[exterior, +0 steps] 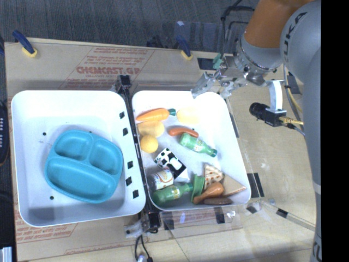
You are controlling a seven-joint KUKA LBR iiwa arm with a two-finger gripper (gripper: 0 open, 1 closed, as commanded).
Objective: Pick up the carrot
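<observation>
An orange carrot (153,114) with a green tip lies at the back left of the right bin (232,146), close to the divider. A second carrot-like orange piece (210,190) with a green top rests near the bin's front. My gripper (211,86) hovers over the back right corner of the right bin, well to the right of the back carrot. Its fingers are spread, with nothing between them.
The left bin (27,146) holds a blue divided plate (83,164). The right bin also holds a yellow lemon (149,144), a green bottle (197,144), a red sausage (182,131), a black-and-white die (169,160), a can (161,179) and a pizza slice (218,178).
</observation>
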